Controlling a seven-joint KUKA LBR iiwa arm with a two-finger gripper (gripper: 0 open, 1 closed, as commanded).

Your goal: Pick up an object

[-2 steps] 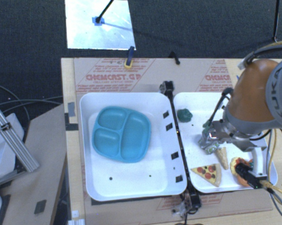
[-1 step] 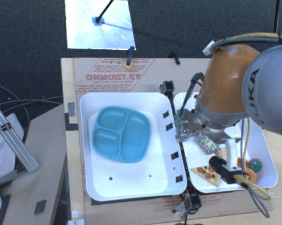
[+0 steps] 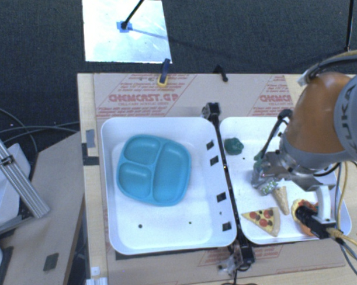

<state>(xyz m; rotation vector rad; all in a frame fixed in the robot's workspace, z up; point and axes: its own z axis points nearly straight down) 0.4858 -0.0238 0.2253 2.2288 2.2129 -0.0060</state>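
Observation:
My gripper (image 3: pixel 265 180) is low in the right bin (image 3: pixel 243 129), near its middle, with the grey and orange arm above it on the right. A tan cone-shaped piece (image 3: pixel 280 198) lies just below and right of the gripper, close to it or touching it. The toy pizza slice (image 3: pixel 264 218) rests near the bin's front edge. A dark green lump (image 3: pixel 233 146) sits at the back left of that bin, apart from the gripper. A red and yellow object (image 3: pixel 300 209) shows partly at the front right, half hidden by the wrist.
The left bin (image 3: pixel 129 228) holds a blue divided plate (image 3: pixel 154 169) in its upper half. A black-clipped divider (image 3: pixel 222 178) runs between the two bins. Cardboard (image 3: pixel 142 96) lies under both bins.

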